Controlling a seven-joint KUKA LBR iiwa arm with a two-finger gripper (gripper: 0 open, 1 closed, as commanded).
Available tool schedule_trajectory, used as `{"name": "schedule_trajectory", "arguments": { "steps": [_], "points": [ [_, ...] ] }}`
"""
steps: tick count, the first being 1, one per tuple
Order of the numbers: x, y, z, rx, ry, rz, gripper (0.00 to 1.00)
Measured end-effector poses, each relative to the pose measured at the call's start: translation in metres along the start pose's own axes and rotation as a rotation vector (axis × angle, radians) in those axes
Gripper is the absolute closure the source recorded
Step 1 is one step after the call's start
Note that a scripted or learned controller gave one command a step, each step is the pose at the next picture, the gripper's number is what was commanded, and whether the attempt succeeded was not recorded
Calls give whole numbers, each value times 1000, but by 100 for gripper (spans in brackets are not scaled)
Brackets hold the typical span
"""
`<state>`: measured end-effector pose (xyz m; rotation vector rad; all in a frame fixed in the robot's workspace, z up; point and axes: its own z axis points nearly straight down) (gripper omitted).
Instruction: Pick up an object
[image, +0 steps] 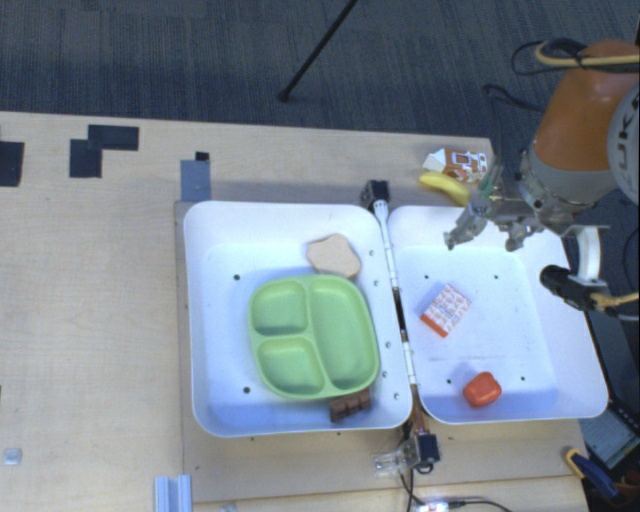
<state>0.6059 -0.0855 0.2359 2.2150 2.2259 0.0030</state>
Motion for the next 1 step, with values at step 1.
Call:
{"name": "schedule_trajectory", "arguments": {
  "steps": [1],
  "points": [
    [-44, -72, 35, 1, -1, 3, 0]
  ]
}}
